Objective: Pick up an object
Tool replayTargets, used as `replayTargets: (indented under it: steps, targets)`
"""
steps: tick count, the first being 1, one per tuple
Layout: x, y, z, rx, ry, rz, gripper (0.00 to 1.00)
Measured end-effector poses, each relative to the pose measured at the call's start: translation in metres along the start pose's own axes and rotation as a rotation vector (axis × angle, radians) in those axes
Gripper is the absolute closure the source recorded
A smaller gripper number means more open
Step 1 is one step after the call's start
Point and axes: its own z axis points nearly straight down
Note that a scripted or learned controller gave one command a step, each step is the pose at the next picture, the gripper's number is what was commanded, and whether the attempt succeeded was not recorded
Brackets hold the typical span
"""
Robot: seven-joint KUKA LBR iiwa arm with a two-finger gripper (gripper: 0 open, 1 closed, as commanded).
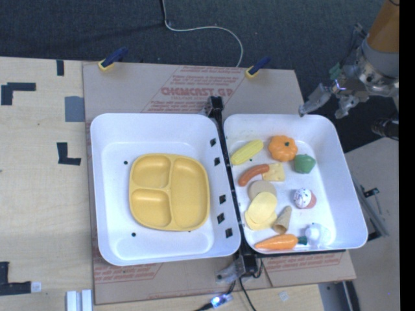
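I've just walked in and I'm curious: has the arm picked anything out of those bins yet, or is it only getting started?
Nothing looks picked yet. The toy foods, such as the orange pumpkin, corn and carrot, all lie in the right bin, and the yellow divided plate sits in the left bin. The gripper is above the right bin's far corner, with nothing between its fingers. The whole pick is left: descend, grasp, lift.

arm (382, 24) cropped at upper right edge, pincer (324, 102) blurred
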Motion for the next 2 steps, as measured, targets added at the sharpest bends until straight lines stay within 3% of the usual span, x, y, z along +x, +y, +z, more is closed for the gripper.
replayTargets:
  steps: [1, 2]
  targets:
    - [0.068, -0.044, 0.183, 0.015, 0.006, -0.003, 0.0]
    - [0.134, -0.131, 0.061, 0.0, 0.004, -0.005, 0.0]
